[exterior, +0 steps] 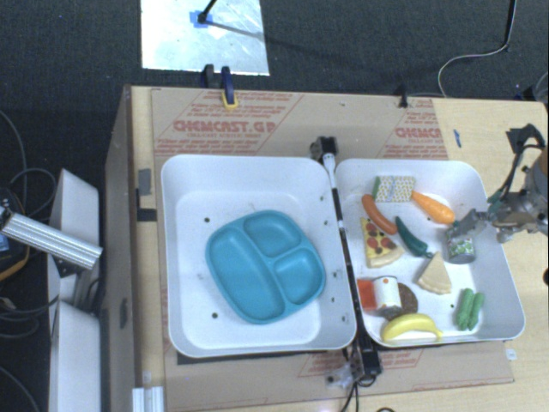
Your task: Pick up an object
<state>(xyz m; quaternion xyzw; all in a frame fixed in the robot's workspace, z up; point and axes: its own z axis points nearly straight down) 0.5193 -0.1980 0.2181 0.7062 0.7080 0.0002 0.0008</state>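
The right bin (502,269) holds several toy foods: a checkered square (395,188), an orange carrot (431,206), a red sausage (378,214), a pizza slice (378,242), a dark green pepper (413,237), a pale wedge (436,275), a green pod (467,307), a banana (411,326) and a red-and-white can (382,293). My gripper (464,230) reaches in from the right and hangs low over this bin's right side. A small grey-green object (461,250) sits right under its tip, touching it or nearly so. I cannot make out whether that object is gripped.
The left bin (184,230) carries a blue divided plate (264,266). A black divider (340,230) runs between the bins. Cardboard (257,123) lies behind them, and a metal bar (47,237) sticks out at the far left.
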